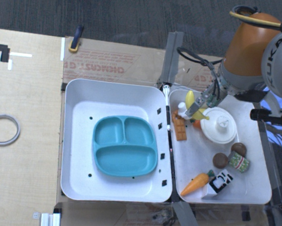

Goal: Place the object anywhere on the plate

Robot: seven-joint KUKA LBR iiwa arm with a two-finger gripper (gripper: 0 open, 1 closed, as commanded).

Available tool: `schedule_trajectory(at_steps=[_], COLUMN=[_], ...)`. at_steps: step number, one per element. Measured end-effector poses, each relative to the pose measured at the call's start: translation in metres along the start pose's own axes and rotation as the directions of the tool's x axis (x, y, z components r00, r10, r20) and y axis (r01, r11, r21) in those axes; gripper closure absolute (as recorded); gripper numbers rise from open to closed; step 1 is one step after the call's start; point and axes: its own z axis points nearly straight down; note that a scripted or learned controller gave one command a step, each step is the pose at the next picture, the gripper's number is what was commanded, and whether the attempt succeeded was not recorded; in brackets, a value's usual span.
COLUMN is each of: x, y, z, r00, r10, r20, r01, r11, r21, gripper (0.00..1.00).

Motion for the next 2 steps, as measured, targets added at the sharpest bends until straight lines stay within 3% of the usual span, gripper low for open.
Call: schedule_trajectory(at_steps=[1,2], x=[0.0444,0.0443], y=[0.0352,0.0351], z=[0.0000,0.0000], r00=[0.953,0.954], r10=[-0.301,-0.301], r20=[-0.001,-0.001], r01=[0.301,0.301], r11=[0.953,0.954], r21=[-0.002,-0.002], gripper=[1.00,0.00])
